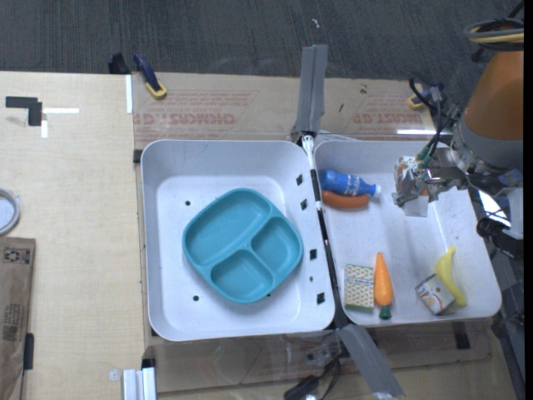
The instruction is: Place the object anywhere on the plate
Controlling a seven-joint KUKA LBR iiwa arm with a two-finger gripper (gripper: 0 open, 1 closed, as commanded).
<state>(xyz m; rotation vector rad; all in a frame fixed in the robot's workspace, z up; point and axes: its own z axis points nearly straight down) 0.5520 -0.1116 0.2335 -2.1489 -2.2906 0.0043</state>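
Observation:
A teal plate (241, 244) with three compartments lies in the left bin (166, 223), with nothing on it. My gripper (414, 188) hangs low over the upper right part of the right bin (487, 294), to the right of a blue bottle (346, 182) and an orange-red sausage (344, 200). A small crumpled, shiny thing shows at the gripper's tip, but I cannot make out whether it is held. The gripper is well to the right of the plate.
Along the right bin's front lie a small patterned box (359, 287), a carrot (382, 280), a banana (450, 275) and a small carton (433, 296). A grey divider post (313, 86) stands between the bins at the back.

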